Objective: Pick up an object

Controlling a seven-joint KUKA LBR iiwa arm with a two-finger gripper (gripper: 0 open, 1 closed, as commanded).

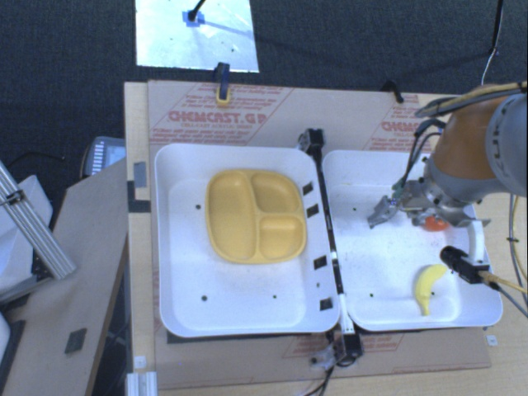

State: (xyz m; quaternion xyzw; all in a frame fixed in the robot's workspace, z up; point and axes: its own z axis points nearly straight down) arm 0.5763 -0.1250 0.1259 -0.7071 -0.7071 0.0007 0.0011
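The right bin (pixel 363 246) holds a yellow banana (pixel 427 286) near its front right corner. A small orange-red object (pixel 434 220) lies at the bin's right side, partly hidden under the arm's wrist. My gripper (pixel 382 213) hangs low over the middle of the right bin, pointing left, with nothing visible in it. It is left of the orange-red object and up-left of the banana, apart from both. In the left bin (pixel 177 246) rests a yellow divided plate (pixel 254 215).
A black divider strip (pixel 324 221) with clips runs between the two bins. A black connector with cables (pixel 462 265) sticks out below the wrist, just above the banana. The bins rest on a cardboard sheet (pixel 272 114). Bare white floor lies in the right bin's front left.
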